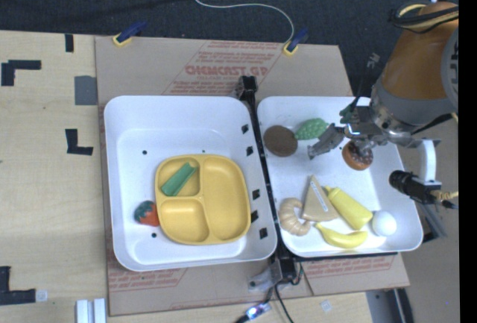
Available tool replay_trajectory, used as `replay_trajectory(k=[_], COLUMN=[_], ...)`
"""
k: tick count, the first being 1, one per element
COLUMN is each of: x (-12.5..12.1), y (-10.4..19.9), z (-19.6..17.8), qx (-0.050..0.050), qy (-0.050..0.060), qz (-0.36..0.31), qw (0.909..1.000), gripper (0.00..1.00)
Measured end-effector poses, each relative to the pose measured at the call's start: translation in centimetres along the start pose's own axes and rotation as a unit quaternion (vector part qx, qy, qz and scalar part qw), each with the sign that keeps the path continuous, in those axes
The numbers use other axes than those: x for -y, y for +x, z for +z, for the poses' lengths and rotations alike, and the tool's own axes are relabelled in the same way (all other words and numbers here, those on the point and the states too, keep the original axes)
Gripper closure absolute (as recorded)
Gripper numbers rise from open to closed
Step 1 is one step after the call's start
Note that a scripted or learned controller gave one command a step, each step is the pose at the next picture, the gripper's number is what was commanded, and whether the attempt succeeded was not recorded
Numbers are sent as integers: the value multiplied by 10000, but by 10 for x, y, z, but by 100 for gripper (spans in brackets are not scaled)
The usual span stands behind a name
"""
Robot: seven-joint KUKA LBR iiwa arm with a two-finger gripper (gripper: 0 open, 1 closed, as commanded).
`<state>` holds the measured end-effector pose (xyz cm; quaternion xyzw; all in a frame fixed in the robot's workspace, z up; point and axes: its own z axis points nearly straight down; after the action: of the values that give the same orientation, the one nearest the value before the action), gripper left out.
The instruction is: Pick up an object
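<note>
My gripper [332,140] hangs over the upper part of the right bin [408,239], reaching in from the right. Just left of it lie a green lumpy piece [311,127] and a brown round disc [279,140]. A small brown-orange object [358,157] sits directly below the wrist, partly covered by it. Lower in the same bin are a pale wedge [318,201], a yellow bottle [349,208], a banana [343,239], a white ball [384,224] and a tan curled pastry [291,215]. Nothing is visibly held.
The left bin [123,120] holds a yellow divided plate [216,202] with a green strip [179,179] in its top-left compartment, and a red and green piece [146,213] beside the plate. A black divider [257,157] joins the bins.
</note>
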<state>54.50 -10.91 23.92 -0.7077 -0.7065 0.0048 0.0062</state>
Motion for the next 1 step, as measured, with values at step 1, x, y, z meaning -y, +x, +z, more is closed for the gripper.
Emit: replay_trajectory(k=[1], x=[-2], y=[0], z=[-7], qx=[8], qy=[-69], qz=[-17], qw=[10000], gripper=[0])
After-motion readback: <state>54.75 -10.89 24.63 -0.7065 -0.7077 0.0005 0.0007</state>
